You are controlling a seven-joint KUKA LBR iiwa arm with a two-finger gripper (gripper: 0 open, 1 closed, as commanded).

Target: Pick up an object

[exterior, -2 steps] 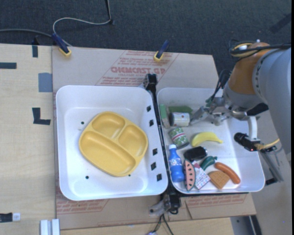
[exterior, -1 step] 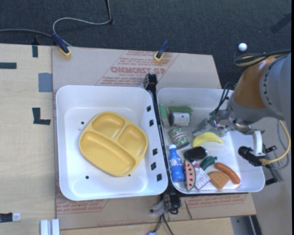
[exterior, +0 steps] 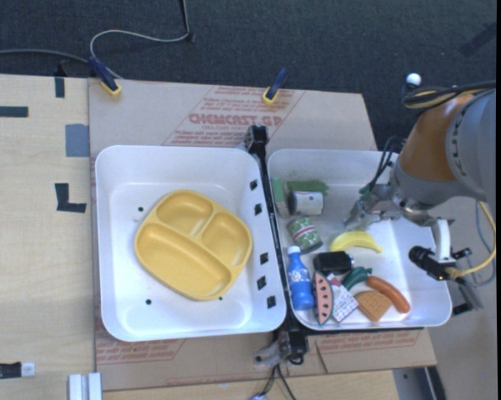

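Over right bin [exterior: 417,311], my gripper [exterior: 360,215] hovers just above banana [exterior: 356,241]; finger state — cannot tell.

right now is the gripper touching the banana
Apart. In the camera view the gripper hangs above the right bin's floor, and a strip of white floor shows between it and the banana below it.

The arm [exterior: 450,152] is cut off at the right edge, its gripper [exterior: 365,211] too small and dark to read above the right bin [exterior: 350,163], and the piled toys at that bin's near side overlap, hiding one another's edges.
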